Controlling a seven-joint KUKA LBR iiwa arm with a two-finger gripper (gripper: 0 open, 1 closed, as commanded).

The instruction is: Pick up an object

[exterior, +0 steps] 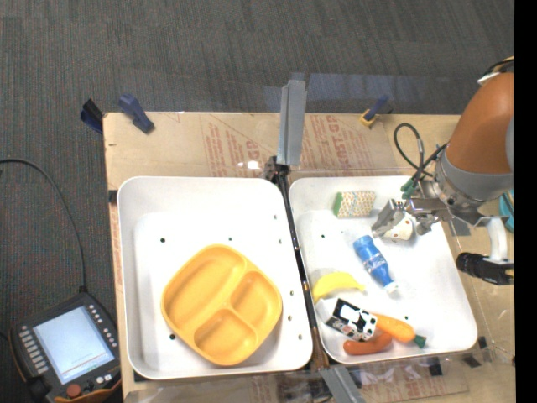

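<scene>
Your gripper (398,222) hangs low over the back of the right bin (436,309), reaching in from the right. You can't tell from this slant whether its fingers are apart or together; a small pale object (404,232) sits right at their tips, touching or just under them. Just behind and to the left lies a green-edged sponge (356,202). A blue bottle (372,262) lies in front of the gripper, near the bin's middle. Toward the front you have a banana (337,285), a black-and-white box (353,319), a carrot (396,327) and a red sausage (367,346), clustered together. The left bin (143,217) holds a yellow divided plate (221,304).
</scene>
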